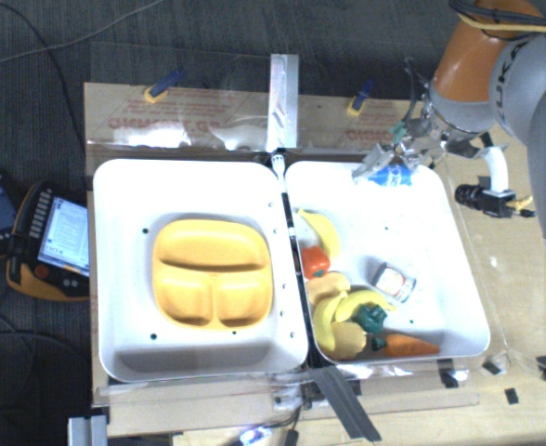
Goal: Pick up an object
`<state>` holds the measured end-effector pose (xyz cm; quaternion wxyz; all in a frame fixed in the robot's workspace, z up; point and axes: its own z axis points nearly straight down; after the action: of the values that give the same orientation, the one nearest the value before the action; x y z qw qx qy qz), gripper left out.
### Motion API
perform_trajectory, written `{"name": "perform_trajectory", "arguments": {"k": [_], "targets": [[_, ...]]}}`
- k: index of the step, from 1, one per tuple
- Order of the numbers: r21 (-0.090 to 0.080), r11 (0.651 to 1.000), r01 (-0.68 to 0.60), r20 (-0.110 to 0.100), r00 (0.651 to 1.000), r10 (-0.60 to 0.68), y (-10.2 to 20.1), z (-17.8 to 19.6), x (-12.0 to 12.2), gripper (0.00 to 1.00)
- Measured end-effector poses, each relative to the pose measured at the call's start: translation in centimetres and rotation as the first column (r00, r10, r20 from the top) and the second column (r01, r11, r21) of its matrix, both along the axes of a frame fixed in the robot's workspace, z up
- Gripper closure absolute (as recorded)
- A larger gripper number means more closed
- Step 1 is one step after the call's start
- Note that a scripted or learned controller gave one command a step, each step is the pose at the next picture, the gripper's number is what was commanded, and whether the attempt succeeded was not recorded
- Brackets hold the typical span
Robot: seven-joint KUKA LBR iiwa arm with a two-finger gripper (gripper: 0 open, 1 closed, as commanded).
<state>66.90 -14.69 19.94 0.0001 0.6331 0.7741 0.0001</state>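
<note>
My gripper [396, 159] hangs over the far right corner of the right bin [459, 277], and a small blue and white object [391, 175] sits right under my fingertips, at the rim; I cannot tell whether my fingers are spread or closed, nor whether that object is truly between them. Nothing crowds that corner: the rest of the toys lie well apart, heaped along the bin's left wall and near edge. There I count two yellow bananas, one curved banana [321, 231] by the divider and a second banana [333, 316] lower down, a red tomato-like piece [315, 262] between them, a dark green piece [370, 319] against the lower banana, an orange carrot [409, 346] lying flat along the near wall, and a small pale cylinder [394, 282] on its side, alone toward the middle. All look like smooth moulded plastic, glossy on their rounded faces. The left bin [115, 249] holds one yellow tray [213, 270], rounded at the corners and split into three compartments, one long and two smaller. Both bins are shallow, white and matte with rounded corners, touching along a dark seam. Beyond them the bench [199, 119] shows clear plastic film and two blue and yellow clamps [164, 85]. A handheld pendant [50, 242] lies on the dark floor to the left.
</note>
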Motion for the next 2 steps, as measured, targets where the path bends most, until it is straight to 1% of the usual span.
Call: {"name": "perform_trajectory", "arguments": {"k": [1, 2], "targets": [[0.0, 0.912, -0.41, 0.0, 0.912, 0.41, 2.32, 0.78, -0.26, 1.0], [0.001, 0.912, -0.411, 0.002, 0.912, 0.411, 2.48, 1.69, -0.18, 1.0]]}}
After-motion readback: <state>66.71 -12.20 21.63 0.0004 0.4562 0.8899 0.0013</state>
